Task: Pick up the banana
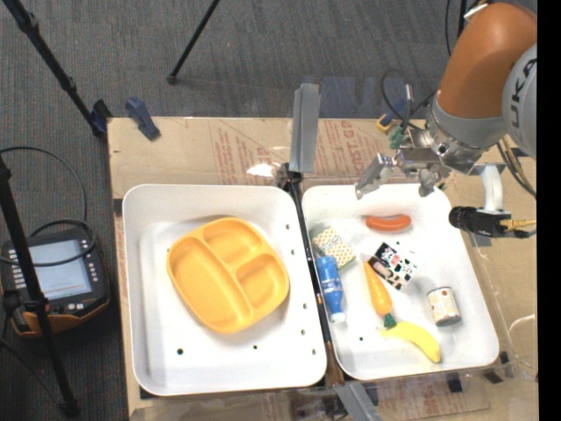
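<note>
Your banana (415, 339), yellow and curved, front of right bin (469, 270) beside carrot (378, 293), bottle (330, 286), can (444, 306), sausage (388, 222), left bin (145, 279) holding orange plate (227, 273), gripper (399, 177) spread apart above, clasping nothing.

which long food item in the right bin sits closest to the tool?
The orange-red sausage, lying crosswise just below the tool. The carrot and banana lie nearer the front.
</note>
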Action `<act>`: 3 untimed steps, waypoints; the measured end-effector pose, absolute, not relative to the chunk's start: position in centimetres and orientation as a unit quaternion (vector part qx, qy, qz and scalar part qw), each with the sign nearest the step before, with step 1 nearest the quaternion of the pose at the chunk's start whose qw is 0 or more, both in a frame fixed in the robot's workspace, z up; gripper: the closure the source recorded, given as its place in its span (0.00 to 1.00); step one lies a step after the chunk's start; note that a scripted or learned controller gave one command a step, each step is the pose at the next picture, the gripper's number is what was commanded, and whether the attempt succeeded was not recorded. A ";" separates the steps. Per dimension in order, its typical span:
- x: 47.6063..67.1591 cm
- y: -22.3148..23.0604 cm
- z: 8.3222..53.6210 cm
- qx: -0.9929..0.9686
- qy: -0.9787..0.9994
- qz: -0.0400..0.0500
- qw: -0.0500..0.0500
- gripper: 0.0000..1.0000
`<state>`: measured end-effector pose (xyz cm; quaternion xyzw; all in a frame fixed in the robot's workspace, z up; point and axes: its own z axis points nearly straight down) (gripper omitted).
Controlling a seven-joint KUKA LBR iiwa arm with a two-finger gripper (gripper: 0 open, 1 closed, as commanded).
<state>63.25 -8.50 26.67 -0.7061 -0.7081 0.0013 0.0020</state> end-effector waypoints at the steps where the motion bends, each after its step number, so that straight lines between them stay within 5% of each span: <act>1: 55.7 -9.6 13.7 -0.628 -0.778 0.001 0.003 0.00; 2: 47.5 -11.0 12.6 -0.640 -0.768 0.001 0.003 0.00; 3: 47.5 -14.7 14.5 -0.596 -0.803 0.000 0.002 0.00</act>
